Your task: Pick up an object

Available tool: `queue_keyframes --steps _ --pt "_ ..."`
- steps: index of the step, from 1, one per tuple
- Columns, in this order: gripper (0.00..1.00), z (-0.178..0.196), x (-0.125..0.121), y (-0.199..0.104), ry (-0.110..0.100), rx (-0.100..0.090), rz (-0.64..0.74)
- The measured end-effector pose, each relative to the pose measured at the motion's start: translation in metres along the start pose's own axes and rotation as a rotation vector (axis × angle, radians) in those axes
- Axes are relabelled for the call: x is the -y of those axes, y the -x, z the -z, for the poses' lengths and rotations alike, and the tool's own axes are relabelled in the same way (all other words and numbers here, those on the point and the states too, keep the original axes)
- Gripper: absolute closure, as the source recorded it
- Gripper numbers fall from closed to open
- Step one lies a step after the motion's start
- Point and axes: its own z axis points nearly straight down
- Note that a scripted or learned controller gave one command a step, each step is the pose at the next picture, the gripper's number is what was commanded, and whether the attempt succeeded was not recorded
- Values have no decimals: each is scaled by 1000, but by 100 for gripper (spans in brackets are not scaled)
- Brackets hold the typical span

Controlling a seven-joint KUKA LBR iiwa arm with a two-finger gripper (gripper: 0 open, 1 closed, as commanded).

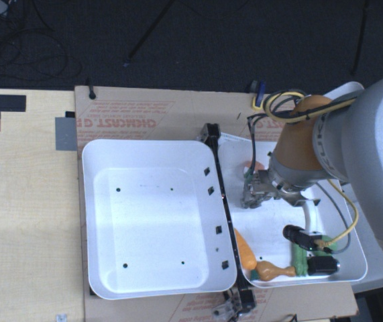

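Note:
My gripper point(252, 194) is lowered into the right bin point(352, 267), near its left wall and toward the back. A small red-orange object point(253, 166) and a bit of green point(248, 177) peek out just behind it, mostly hidden by the wrist. An orange carrot-shaped object point(244, 247) lies along the left wall at the front. Beside it a tan-orange gourd-shaped object point(276, 270) rests against the front wall. A green object point(301, 260) and a black object point(322, 265) lie in the front right corner.
The left bin point(94, 180) stands beside the right one, and a black divider point(222, 206) runs between them. Both bins rest on a cardboard sheet point(144, 116). The arm's bulky grey body covers the right bin's right side.

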Motion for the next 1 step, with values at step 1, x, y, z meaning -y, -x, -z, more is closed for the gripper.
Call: queue_keyframes --steps 1 --pt "100 1 80 9 3 1 0"
